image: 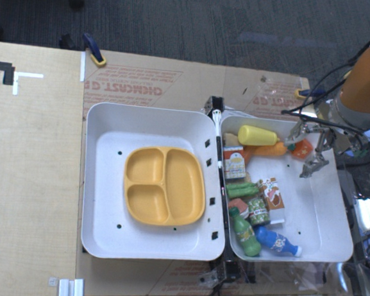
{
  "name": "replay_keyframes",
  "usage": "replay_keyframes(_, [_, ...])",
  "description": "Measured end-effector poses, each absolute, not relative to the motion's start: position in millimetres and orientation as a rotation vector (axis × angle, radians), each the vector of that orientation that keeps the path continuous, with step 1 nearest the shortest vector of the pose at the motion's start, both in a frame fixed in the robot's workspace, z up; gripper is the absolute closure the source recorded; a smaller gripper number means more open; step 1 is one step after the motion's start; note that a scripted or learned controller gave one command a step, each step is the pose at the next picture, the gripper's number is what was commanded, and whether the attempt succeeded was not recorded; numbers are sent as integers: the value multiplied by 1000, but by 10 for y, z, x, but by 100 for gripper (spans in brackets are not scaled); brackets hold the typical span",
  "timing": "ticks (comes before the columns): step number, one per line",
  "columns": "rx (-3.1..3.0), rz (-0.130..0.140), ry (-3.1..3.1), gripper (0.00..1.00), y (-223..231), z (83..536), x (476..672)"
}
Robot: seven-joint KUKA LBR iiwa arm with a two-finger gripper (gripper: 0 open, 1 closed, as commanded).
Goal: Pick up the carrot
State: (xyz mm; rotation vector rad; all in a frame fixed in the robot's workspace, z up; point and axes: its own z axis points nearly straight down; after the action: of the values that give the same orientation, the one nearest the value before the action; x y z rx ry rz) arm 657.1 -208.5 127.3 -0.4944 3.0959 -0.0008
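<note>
Inside right bin (331, 244): carrot (270, 149), yellow bottle (257, 135); left bin (98, 188): plate (164, 186).

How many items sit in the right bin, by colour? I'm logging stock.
Yellow: 1, a bottle
Orange: 1, the carrot
Green: 3, a pod, a can, a bottle
Blue: 1, a bottle
Cartons: 2, and
Total: 8

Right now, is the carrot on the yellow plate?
No, the carrot lies in the right bin, beside the gripper.
</note>
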Motion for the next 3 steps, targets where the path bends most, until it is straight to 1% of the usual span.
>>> replay_keyframes(1, [-394, -1, 3111, 0, -2216, 1532, 6090])
replay_keyframes(2, [-311, -2, 3116, 0, -2199, 2622, 6587])
replay_keyframes(3, [-3, -2, 3132, 0, -2205, 4483, 6606])
